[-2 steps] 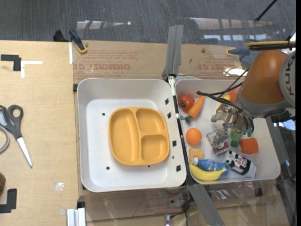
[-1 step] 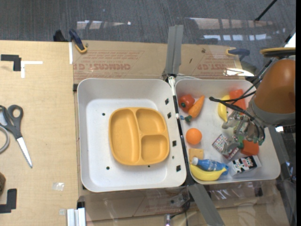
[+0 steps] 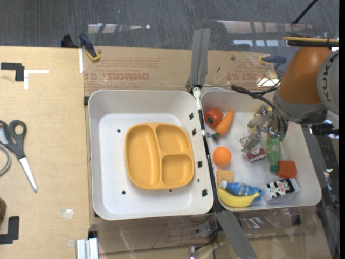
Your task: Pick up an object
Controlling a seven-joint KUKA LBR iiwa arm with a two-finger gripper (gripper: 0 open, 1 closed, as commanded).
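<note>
Camera view: jaws (image 3: 266,124) low in right white bin (image 3: 310,161), right of frame; open or closed, cannot tell. Small red-white packet (image 3: 253,148) just below them, green plastic bottle (image 3: 274,151) beside. Yellow divided plate (image 3: 160,156) in left white bin (image 3: 102,161), centre frame.

The cardboard sheet (image 3: 141,69) carries mirrored red print — "CHEMCO2.GE" — and the arm (image 3: 330,88) "KU".

Yellow plate (image 3: 159,156), orange ball (image 3: 221,156), yellow banana (image 3: 237,199)
</note>
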